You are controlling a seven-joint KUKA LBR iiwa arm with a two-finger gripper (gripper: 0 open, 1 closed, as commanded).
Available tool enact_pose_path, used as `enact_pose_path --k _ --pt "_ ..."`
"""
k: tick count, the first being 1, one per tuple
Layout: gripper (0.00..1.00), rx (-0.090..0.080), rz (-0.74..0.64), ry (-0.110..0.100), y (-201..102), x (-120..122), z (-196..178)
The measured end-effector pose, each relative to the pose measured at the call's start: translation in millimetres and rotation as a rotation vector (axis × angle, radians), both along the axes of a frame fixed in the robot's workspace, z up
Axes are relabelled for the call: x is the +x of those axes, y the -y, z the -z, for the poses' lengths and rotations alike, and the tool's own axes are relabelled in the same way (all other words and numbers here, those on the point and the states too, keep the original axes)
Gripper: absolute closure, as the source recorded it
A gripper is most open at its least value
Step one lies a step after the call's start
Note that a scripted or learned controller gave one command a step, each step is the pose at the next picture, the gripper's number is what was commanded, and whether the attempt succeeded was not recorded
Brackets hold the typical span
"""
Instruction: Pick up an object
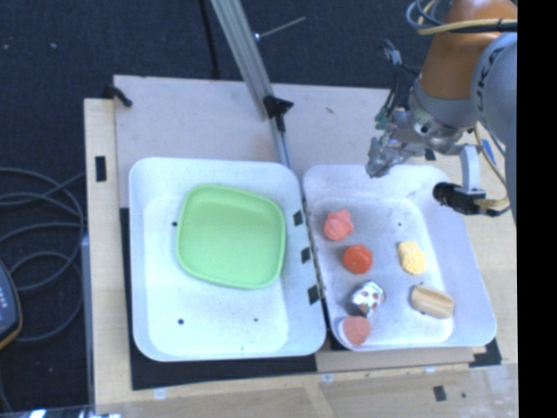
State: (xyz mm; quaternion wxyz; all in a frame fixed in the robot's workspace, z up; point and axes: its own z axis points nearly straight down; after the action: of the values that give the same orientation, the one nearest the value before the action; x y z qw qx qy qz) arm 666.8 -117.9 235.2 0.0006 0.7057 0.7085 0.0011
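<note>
A pink piece (pixel 355 328) waits at the right bin's (pixel 466 259) front edge, the tool (pixel 380 162) poised over its back rim, grip state unclear.

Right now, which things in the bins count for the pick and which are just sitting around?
For the pick:
gripper, over the right bin's far rim
pink piece
red piece
yellow piece
tan piece
speckled ball
pink disc

Lying about:
green plate in the left bin
metal pole
</note>
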Motion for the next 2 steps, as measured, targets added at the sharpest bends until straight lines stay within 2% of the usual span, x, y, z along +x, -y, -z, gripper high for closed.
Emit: enact_pose_path --k 1,2 --pt "1.00 0.000 0.000 0.000 -53.5 -2.3 -12.0" --pt "1.00 0.000 0.001 -0.002 -102.7 -0.1 -1.7"
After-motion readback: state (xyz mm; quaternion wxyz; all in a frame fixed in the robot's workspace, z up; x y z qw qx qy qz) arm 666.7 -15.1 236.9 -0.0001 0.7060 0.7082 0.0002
